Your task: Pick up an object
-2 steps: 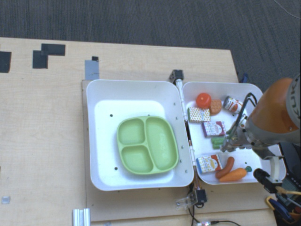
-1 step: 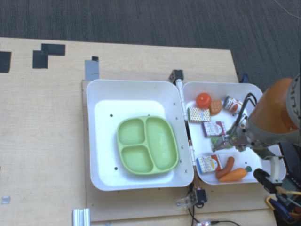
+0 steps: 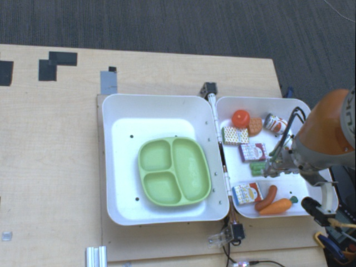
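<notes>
Right bin (image 3: 300,105) crowded, bare floor mid-right; gripper (image 3: 271,168) there, claw state unclear, near purple packet (image 3: 252,151).

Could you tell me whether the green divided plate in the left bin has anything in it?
Empty. All three compartments of the green plate show bare green, and the toy food sits in the right bin.

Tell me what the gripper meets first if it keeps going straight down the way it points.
Probably the small green block in the right white bin, just beside the gripper; depth is unclear, so it may reach bare bin floor instead.
</notes>
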